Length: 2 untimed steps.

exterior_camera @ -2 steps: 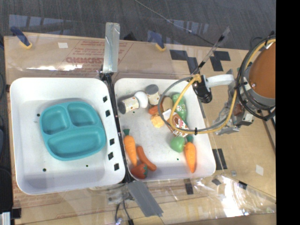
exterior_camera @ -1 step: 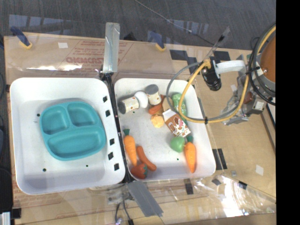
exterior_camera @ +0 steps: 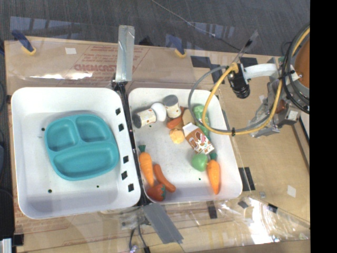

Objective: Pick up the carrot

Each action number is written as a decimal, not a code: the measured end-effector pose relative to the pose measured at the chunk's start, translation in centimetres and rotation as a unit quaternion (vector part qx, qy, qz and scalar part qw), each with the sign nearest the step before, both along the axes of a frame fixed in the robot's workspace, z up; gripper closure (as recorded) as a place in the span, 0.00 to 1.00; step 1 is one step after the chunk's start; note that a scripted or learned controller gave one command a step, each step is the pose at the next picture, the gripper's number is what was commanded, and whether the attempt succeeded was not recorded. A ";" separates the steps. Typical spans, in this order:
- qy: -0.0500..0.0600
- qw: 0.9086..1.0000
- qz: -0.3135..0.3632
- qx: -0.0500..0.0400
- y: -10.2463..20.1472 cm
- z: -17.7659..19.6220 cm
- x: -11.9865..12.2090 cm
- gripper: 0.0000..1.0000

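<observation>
Two orange carrots lie in the right bin (exterior_camera: 231, 186). One carrot (exterior_camera: 146, 167) rests along the bin's left wall, leaf end toward the back. The other carrot (exterior_camera: 213, 176) is near the front right corner, just below a green round toy (exterior_camera: 199, 162). My gripper (exterior_camera: 266, 121) hangs over the bench to the right of the right bin, outside its rim, well away from both carrots, half wrapped in yellow and grey cables.
The right bin also holds a red sausage-like piece (exterior_camera: 164, 180), a red pepper (exterior_camera: 156, 192), a small carton (exterior_camera: 199, 139), cans (exterior_camera: 171, 106), a white ball (exterior_camera: 158, 109) and a green vegetable (exterior_camera: 200, 115). A teal divided plate (exterior_camera: 80, 145) sits in the left bin (exterior_camera: 23, 109).
</observation>
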<state>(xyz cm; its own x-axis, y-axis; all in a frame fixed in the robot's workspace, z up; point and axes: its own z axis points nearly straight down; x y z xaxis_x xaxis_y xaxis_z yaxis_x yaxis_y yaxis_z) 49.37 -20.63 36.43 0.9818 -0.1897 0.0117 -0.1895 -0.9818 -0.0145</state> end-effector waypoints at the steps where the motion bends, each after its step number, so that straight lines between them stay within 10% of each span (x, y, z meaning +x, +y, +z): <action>1: 0.003 1.000 -0.003 -0.004 -0.3 5.7 0.0 1.00; 2: 0.010 1.000 -0.004 -0.003 -0.5 -2.8 -1.1 1.00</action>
<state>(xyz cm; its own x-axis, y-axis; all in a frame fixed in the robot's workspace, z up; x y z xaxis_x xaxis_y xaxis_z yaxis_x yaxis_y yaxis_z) 48.28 -21.08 33.60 0.9804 -0.1969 -0.0071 -0.1969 -0.9804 -0.0050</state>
